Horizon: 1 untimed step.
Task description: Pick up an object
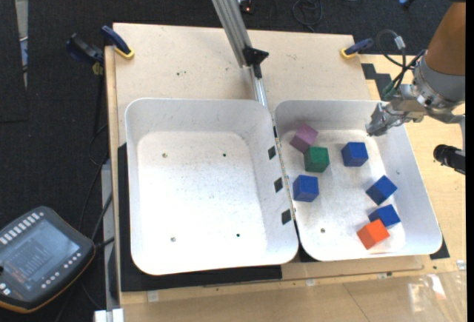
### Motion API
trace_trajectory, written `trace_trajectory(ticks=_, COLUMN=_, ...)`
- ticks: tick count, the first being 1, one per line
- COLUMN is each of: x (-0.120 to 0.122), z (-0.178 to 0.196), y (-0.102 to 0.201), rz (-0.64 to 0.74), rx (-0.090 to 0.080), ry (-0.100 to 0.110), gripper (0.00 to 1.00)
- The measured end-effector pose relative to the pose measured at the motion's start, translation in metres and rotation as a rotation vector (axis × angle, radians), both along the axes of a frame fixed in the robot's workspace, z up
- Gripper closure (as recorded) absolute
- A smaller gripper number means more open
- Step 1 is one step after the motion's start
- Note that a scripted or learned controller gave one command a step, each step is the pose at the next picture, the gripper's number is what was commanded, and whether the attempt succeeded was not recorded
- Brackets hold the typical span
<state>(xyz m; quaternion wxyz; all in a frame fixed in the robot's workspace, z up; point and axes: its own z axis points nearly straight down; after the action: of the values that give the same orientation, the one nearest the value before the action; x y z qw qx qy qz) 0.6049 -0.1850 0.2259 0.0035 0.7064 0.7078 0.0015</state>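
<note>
The right bin (415, 187) holds several blocks: a purple one (303, 138), a green one (317, 159), blue ones (355, 154) (305, 188) (381, 189) (387, 216), and an orange one (372, 233). My gripper (376, 126) hangs over the bin's upper right part, just up and right of the nearest blue block, with nothing visibly between its fingers.
The left bin (148, 165) lies beside the right one. A slanted metal pole (226, 6) crosses the back of the bench. Clamps (117, 43) (355, 48) sit at the bench's far corners. A teach pendant (37, 257) lies at the lower left.
</note>
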Motion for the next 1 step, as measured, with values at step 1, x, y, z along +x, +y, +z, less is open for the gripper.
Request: trace_trajectory(ticks=1, x=-0.0153, z=0.0060, y=0.0611, rz=0.006, rx=0.005, ry=0.007, gripper=1.00)
